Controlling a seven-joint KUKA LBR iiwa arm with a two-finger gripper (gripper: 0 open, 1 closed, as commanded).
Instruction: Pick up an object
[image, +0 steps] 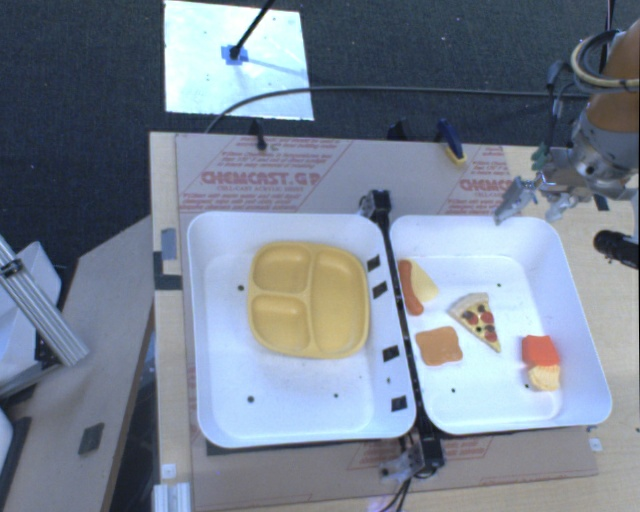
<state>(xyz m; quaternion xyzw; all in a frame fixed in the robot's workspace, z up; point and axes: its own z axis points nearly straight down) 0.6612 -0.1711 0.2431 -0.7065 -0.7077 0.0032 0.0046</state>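
The right bin (572, 300) holds several toy foods: a hot dog with a yellow piece (413, 285) at its left, a pizza slice (479, 320) in the middle, a brown flat piece (439, 346) below it, and a red-and-yellow block (541, 362) at the right. My gripper (535, 199) hangs above the far right corner of this bin, fingers spread open with nothing between them. It is well apart from all the foods.
The left bin (215, 330) carries a yellow divided plate (307, 298). A black clip strip (390, 300) joins the two bins. A blue clamp (451, 141) sits on the board behind them. Metal framing (40, 310) stands at the far left.
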